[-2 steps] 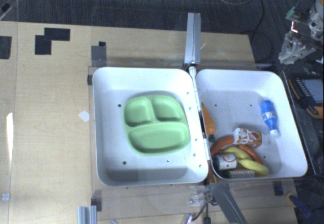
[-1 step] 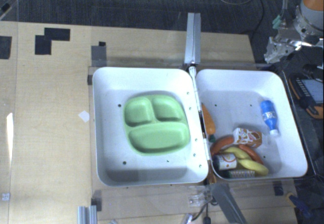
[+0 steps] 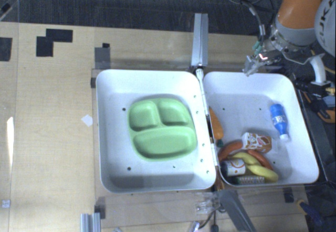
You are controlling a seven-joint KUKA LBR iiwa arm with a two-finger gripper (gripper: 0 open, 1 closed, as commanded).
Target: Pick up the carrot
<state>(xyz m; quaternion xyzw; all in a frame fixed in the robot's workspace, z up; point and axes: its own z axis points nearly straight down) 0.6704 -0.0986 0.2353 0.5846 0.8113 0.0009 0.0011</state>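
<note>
Nearest the lens, one yellow banana [image 3: 261, 171] lay in the right bin's [image 3: 299, 101] front corner, heaped with one red sausage-like piece [image 3: 231, 148] and one small carton [image 3: 256, 141]. One carrot [image 3: 215, 126] rested against that bin's left wall, beside the divider. One blue bottle [image 3: 279, 119] lay apart toward the right. One green divided tray [image 3: 161, 127] sat in the left bin [image 3: 110, 120]. One gripper [image 3: 255, 62] hovered over the right bin's rear rim; whether it was wide or narrow could not be told.
</note>
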